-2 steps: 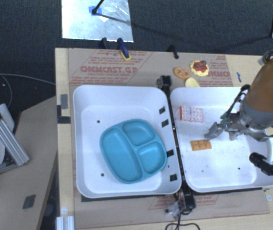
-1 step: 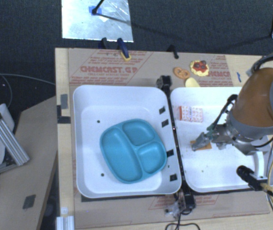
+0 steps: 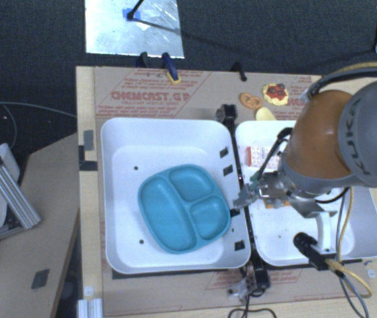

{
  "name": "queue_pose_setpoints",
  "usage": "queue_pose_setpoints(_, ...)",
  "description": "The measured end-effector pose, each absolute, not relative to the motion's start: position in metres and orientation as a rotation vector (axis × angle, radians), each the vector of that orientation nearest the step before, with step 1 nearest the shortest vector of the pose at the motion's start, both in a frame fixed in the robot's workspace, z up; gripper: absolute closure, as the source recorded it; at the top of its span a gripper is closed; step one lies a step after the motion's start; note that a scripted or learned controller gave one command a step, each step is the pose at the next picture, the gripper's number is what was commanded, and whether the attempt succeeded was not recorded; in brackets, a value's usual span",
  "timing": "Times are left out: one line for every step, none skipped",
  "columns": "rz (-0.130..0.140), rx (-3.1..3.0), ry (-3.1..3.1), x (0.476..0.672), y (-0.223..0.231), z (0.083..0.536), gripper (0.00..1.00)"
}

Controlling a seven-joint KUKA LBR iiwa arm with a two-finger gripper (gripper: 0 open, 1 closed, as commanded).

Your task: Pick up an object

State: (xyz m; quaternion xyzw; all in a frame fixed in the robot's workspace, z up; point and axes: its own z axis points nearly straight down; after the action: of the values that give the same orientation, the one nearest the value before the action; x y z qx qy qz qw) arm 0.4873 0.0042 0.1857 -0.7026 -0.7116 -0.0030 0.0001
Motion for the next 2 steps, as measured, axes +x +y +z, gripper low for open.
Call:
queue_pose_setpoints(-0.008,-2.221,-2.229,0.489,-0.002,0.195,1.00)
queue_pose_setpoints(-0.018,-2.209,-2.240,0.488,0.084,0.288,1.00)
